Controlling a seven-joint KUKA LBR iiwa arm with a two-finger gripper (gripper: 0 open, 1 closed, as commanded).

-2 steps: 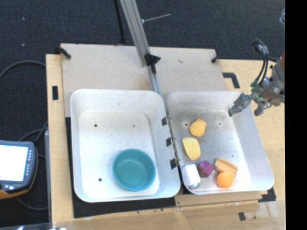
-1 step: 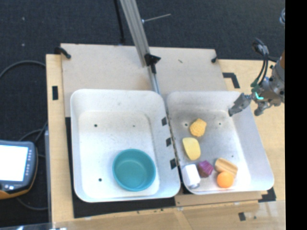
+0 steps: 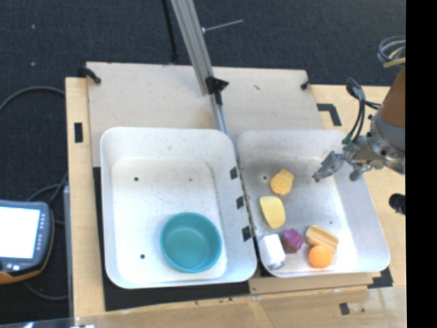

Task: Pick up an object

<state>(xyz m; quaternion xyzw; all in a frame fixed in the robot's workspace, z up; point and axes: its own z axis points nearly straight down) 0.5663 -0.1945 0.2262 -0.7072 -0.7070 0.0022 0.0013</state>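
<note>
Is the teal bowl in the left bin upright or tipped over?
Upright. The teal bowl sits in the left bin with its round opening facing up and its inside showing, nothing in it.

The hand (image 3: 339,167) hangs over the right shallow white plastic bin (image 3: 355,203); a round teal plastic bowl (image 3: 191,242) sits far left in the left shallow white plastic bin (image 3: 130,156).

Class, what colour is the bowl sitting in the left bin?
The bowl is teal, a blue-green; the camera view looking down on the bench shows it clearly.

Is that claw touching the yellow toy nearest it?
Apart. The camera view shows bare white bin floor between the gripper and the yellow toy.
</note>
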